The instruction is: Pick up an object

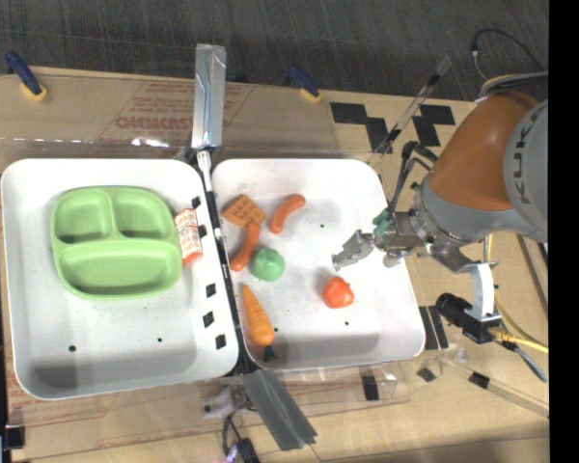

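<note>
You have two white bins side by side on the bench: the left bin point(29, 287) carries a green divided tray point(116, 239) with a small red-and-white packet point(187, 235) at its right edge, against the divider; the right bin point(367, 316) carries the loose toy food. The arm point(482, 167), grey with its orange band, reaches in from the right and hangs over the right bin's right side. Its gripper point(352, 252) sits above bare bin floor, just up and right of the red tomato-like piece point(338, 292); the fingers look parted a little with nothing between them, though at this size you cannot read the gap with confidence. Candidates for the pick, in falling size: a long carrot point(256, 316) by the divider near the front wall, an orange sausage point(287, 212), a waffle-like square point(242, 210), a second orange stick point(245, 247) beneath it, a green round piece point(266, 264), then the red piece. Judgement: no object is lifted, so the task is at the approach stage; descent, closing and lift all remain. The red piece is nearest the gripper and is the likeliest target.
</note>
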